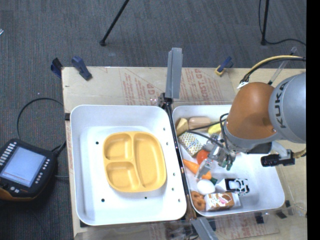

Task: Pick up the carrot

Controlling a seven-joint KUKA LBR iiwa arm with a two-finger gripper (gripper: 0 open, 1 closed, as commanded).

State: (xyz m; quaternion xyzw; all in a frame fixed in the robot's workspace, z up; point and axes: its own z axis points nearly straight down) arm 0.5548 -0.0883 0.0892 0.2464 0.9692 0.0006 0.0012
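The carrot [190, 165] is a small orange piece lying at the left side of the right bin [265, 186], just right of the divider between the bins. My gripper [211, 167] hangs over the middle of that bin, pointing down and to the left. It is open, and its lower fingertip [203, 173] rests at the carrot's right end. A red round item [202, 155] sits right behind the carrot, partly under the gripper. Nothing is between the fingers.
The right bin also holds a white egg [205, 186], a brown pretzel-like piece [198, 200], a printed packet [220, 200], a black-and-white cow toy [237, 185], a patterned packet [190, 141] and a bread roll [198, 122]. The left bin [85, 184] holds a yellow divided plate [134, 161].
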